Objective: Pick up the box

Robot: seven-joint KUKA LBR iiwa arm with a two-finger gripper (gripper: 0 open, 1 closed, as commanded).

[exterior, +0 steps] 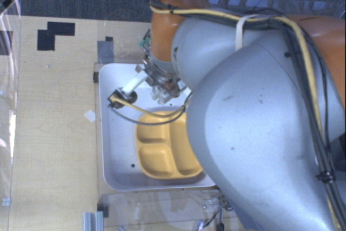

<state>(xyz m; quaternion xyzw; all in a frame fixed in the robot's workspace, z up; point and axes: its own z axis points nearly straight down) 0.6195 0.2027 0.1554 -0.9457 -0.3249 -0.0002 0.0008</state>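
Observation:
A yellow tray-like box (pixel 162 151) with divided compartments lies in the near half of the left white bin (pixel 116 143). Its right side is hidden under the arm. My gripper (pixel 161 92) hangs over the far half of that bin, just beyond the box's far edge, below the orange band (pixel 162 24). Nothing can be seen held in it. A black and yellow cable (pixel 123 101) loops out from the gripper to the left and runs along the far rim of the box.
The big grey arm body (pixel 259 116) covers the right half of the view and whatever lies under it. Bare wooden bench (pixel 48 116) lies left of the bin, with black marks (pixel 54 35) at the far left. A clear panel (pixel 11 8) stands at the left edge.

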